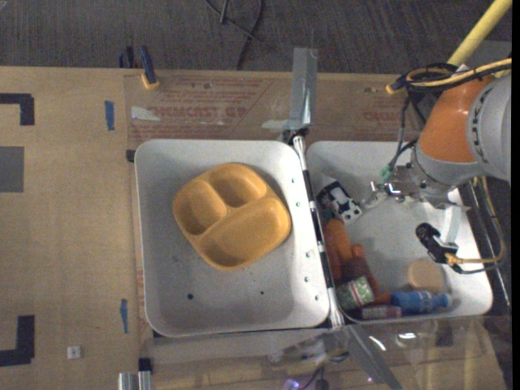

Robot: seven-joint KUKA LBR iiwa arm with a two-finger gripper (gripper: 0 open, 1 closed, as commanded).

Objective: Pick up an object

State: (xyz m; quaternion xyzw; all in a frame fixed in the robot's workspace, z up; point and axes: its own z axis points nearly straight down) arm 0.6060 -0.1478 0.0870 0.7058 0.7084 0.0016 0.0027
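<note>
Arm (479, 132) comes in from the right edge, over the far-right part of the right bin (388, 238). Orange band sits high, grey wrist below it, angled down and leftwards into the bin. Pincer (390, 188) is at the wrist's left end, above the bin's far half and over bare white floor. From this angle I can't tell how wide it's set. Nothing visibly held in it.

Candidates to pick, all in the right bin:
- black-and-white piece (340, 202), against the left wall, just left of the pincer and apart from it. Nearest item.
- orange tube (336, 244), lying along the left wall, just below that piece.
- red-brown bottle (359, 264), beside the tube, toward the near corner.
- green-labelled can (354, 292), in the near-left corner, touching or almost touching the bottle.
- blue bottle (420, 301), on its side along the near wall.
- tan round disc (426, 275), just above the blue bottle, well right of the can.

Left bin (213, 301) holds one yellow divided plate (232, 215), roughly central, sitting flat with its compartments up. It is well apart from the arm.

Both bins sit side by side on the plywood counter (65, 218), touching along a shared edge.
</note>
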